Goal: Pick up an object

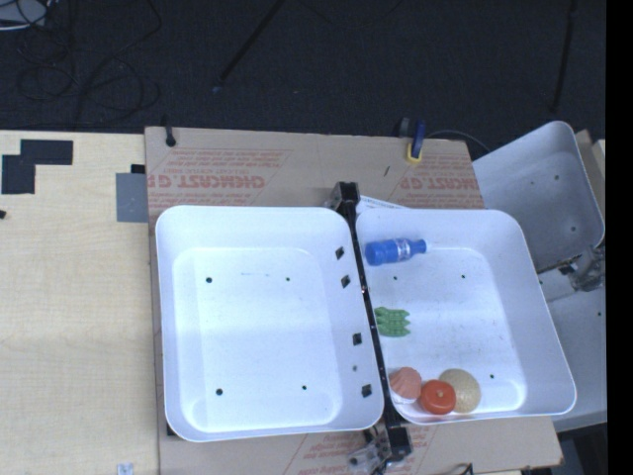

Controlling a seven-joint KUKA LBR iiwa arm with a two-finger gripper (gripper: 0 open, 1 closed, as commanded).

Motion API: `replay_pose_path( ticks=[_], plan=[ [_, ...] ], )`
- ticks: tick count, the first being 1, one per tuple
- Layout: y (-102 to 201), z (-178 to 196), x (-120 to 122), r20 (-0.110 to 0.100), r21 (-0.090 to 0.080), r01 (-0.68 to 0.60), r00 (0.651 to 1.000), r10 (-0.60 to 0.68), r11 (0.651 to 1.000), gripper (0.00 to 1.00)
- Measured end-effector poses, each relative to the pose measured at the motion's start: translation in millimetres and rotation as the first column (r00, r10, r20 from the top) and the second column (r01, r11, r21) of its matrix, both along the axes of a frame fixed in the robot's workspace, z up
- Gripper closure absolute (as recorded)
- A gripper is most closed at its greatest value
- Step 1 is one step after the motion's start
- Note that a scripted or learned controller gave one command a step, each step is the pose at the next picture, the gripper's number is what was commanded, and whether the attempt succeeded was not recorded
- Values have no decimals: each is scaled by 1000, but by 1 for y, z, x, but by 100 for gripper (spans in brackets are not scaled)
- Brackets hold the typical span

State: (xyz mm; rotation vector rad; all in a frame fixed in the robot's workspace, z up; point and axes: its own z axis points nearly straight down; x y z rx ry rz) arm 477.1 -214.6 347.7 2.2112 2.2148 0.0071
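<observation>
The right bin (514,265) holds a blue bottle (394,251) lying on its side near the far left corner. A small green object (392,322) lies by the bin's left wall. At the near left corner sit a pink round piece (405,382), a red round piece (437,397) and a tan round piece (461,389), packed close together.
The left bin (257,325) sits beside the right one, joined by a black divider strip (361,305). Both rest on brown cardboard (247,166). A grey metal panel (544,186) stands at the right. A blue and yellow clip (416,141) sits at the cardboard's far edge.
</observation>
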Motion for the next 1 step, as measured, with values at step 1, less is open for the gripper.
replay_pose_path(
  ticks=[1],
  plan=[
    [3,-149,-4,-27,12,2,1000,-2,1000,100]
  ],
)
